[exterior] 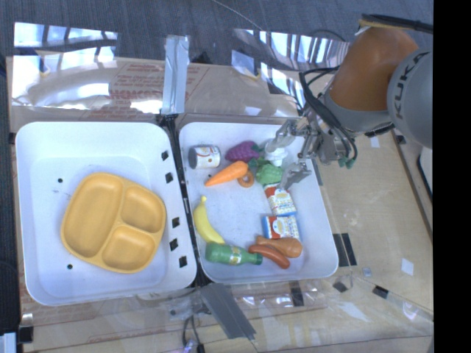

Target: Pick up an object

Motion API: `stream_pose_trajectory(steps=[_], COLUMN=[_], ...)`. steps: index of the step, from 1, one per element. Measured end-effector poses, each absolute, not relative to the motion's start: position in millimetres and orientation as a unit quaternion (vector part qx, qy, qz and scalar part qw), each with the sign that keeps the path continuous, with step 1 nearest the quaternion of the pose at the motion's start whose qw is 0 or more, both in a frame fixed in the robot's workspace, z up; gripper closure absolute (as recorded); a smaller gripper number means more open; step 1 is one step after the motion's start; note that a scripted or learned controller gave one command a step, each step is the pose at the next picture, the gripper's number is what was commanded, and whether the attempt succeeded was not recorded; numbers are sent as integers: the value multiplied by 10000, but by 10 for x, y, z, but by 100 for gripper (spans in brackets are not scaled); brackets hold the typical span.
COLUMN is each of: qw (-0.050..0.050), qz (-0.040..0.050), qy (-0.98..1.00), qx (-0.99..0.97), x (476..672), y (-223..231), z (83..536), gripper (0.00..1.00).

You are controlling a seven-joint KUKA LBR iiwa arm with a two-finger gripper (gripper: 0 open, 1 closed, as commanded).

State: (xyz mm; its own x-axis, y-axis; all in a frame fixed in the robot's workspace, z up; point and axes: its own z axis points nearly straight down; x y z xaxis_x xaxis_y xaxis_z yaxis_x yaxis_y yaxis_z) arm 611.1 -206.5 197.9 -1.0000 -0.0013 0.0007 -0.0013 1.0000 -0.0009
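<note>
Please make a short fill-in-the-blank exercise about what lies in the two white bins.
1. The yellow divided tray lies in the ____ bin.
2. The banana lies next to the ____ wall of the right bin.
3. The carrot has the colour ____.
4. The gripper hovers over the ____ bin.

Missing words: left; left; orange; right

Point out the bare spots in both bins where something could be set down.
Left bin: bare floor rings the yellow tray, widest along the far side. Right bin: one open patch mid-floor, bordered by carrot, banana, green bottle and cartons. Its far right corner is crowded under the gripper.
</note>
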Motion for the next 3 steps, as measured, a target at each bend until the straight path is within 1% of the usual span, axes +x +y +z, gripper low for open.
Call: stream_pose_trajectory(steps=[1, 2, 3], qw=[20, 8, -3], qz=[-9, -18, -3], qy=[-9992, -9994, -9995], qx=[403, -334, -314], x=[5873, 5890, 5903], y=[-2080, -1146, -1161], z=[1044, 920, 1034], gripper=[0, 0, 100])
